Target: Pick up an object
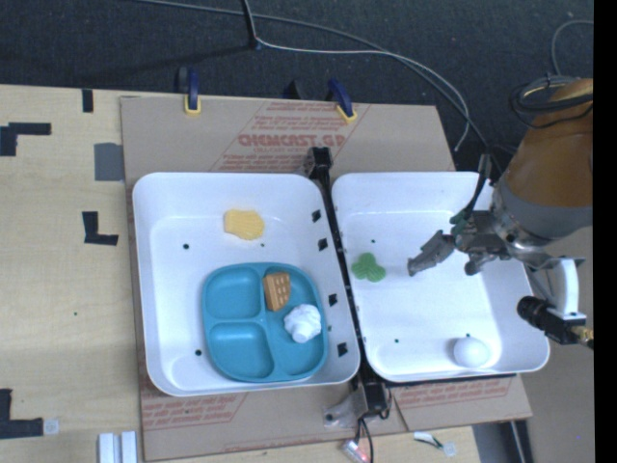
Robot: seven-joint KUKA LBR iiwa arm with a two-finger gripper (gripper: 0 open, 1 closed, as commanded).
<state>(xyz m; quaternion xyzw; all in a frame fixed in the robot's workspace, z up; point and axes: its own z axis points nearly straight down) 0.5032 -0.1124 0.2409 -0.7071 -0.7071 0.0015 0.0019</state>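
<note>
A: What is the setting?

B: A tan bench with a brown cardboard sheet [289, 138] clamped on it, dark carpet behind, and black cables trailing across the carpet. Two shallow white bins sit side by side on the cardboard, touching along a black divider.

A: What is in the left bin [159, 258]?

B: A blue sectioned tray [236, 340] lies in its near half. A small waffle-like brown piece [277, 290] rests in the tray's upper right compartment, and a white crumpled object [303, 322] lies just below it, over the edge of the right compartment. A yellow lump [244, 224] sits on the bin floor beyond the tray, apart from it.

A: And the right bin [424, 191]?

B: A small green object [367, 268] lies near its left wall. A white ball [470, 351] rests near the front right corner, well apart from the green one.

A: Where is the arm?

B: It reaches in from the right, orange band visible above the wrist. The gripper [424, 258] hangs over the middle of the right bin, pointing left toward the green object, near it but not touching.

A: Does it grasp anything?

B: Nothing sits between its fingers. Only one dark finger is distinct, so I cannot tell how wide the pincer stands.
</note>
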